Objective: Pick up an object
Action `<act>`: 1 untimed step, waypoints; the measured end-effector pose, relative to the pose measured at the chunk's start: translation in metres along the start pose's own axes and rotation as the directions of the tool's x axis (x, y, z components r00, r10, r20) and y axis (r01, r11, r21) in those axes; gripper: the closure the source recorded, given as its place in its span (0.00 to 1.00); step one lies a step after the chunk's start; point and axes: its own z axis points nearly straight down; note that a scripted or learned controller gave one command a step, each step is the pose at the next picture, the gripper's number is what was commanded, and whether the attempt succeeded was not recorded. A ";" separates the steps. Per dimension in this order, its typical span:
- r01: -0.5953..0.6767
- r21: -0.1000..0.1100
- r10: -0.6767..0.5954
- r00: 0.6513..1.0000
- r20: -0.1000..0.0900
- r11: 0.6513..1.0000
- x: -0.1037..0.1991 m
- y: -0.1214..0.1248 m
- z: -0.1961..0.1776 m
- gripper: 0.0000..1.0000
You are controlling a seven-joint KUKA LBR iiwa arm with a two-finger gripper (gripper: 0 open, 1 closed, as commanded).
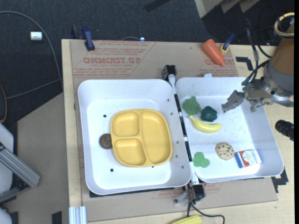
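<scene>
While the gripper hangs over the upper right part of the right bin, it holds nothing, and I cannot tell how it is set. No object is chosen yet, so my judgement is that the step in hand is to select one and come down on it. The banana seems a good choice: it lies near the middle of the right bin, just below the dark green piece and close to the light green piece. Its long axis runs from upper left to lower right, with the thin end pointing up-left toward the divider. To do it well, the arm should descend straight over the middle of the banana and close across its short width, not along it. The neighbours almost touch it, so a small error may push them instead.
</scene>
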 end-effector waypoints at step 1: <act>0.000 0.003 0.000 1.000 -0.001 1.000 0.013 0.025 0.111 0.00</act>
